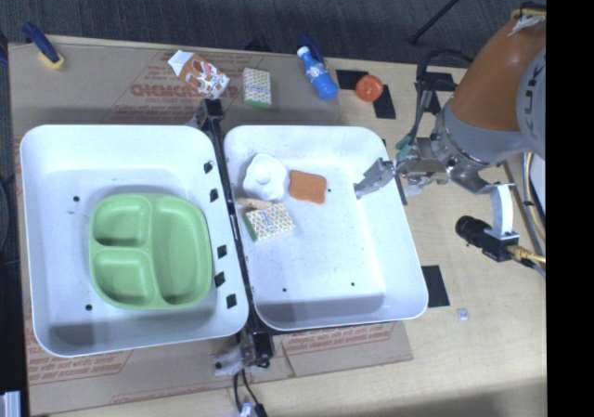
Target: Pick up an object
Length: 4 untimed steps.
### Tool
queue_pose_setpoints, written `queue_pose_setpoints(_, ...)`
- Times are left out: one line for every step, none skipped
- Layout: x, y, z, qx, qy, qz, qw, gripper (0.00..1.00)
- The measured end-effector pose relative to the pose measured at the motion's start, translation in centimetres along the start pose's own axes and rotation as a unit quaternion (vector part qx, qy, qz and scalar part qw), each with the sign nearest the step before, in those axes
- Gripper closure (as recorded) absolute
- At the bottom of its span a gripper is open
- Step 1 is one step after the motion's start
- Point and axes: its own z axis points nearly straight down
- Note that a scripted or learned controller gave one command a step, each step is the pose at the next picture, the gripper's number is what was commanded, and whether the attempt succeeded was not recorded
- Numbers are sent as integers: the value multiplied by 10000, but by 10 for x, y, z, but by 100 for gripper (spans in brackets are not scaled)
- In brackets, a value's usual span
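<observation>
Dark carpet runs along the top of the frame, and below it a brown cardboard-covered bench [306, 355] carries two white bins side by side. Left of centre, the left bin [46, 220] holds one green divided plate [150, 251] with three compartments. At centre, the right bin [390, 285] holds three things clustered in its upper left part: one white lumpy object [264, 175], one orange block [307, 186] just to its right and touching or nearly touching it, and one small patterned packet [269, 219] just below the white object. The arm [497, 81] enters from the upper right, and the gripper [376, 177] sits at the right bin's right rim, near the orange block but apart from it. Nothing is visible between its tips, so no pick appears made; whether the claw is wide or narrow cannot be told at this size and angle. Judging by this, the task looks barely begun: choosing a thing, closing on it and lifting all remain. Along the top of the bench, outside the bins, lie one crumpled snack wrapper [198, 74], one small patterned box [256, 87], one blue bottle [317, 74], one small orange ball-like object [369, 87], and one blue and yellow clamp [43, 45] at upper left.
</observation>
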Motion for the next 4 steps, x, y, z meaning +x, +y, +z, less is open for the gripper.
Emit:
queue_pose_setpoints(-8,19,139,28,9,-6,10000,0)
queue_pose_setpoints(-8,-69,160,9,8,-8,10000,0)
queue_pose_setpoints(83,-55,160,5,11,-19,10000,0)
queue_pose_setpoints(82,-55,150,9,6,-41,10000,100)
